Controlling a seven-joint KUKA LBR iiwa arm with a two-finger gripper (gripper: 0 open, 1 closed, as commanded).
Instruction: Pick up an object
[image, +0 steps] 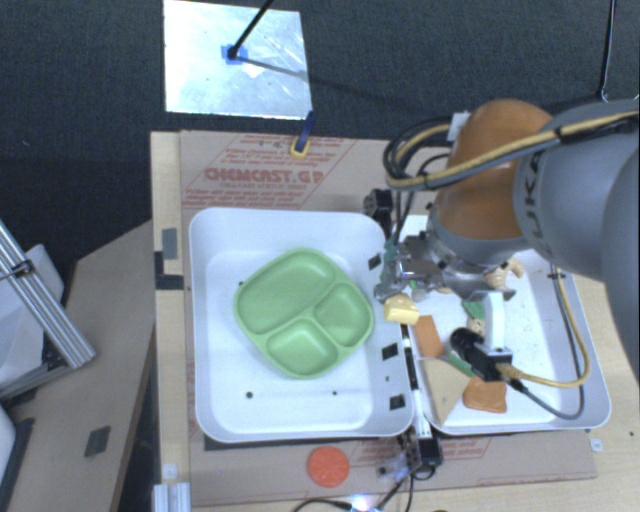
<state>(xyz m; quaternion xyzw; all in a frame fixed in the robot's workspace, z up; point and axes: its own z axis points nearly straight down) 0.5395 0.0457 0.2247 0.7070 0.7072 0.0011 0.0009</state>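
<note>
Two white bins sit side by side. The left bin (215, 300) holds a green plate (303, 312) lying flat. The gripper (405, 285) hangs low over the right bin (570, 400), near its left wall, likely to grab the yellow piece (401, 309) just under it. An orange piece (428, 336) lies close by.

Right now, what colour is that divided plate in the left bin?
Light green; the divided plate lies in the white left bin, clearest in the camera view.
</note>
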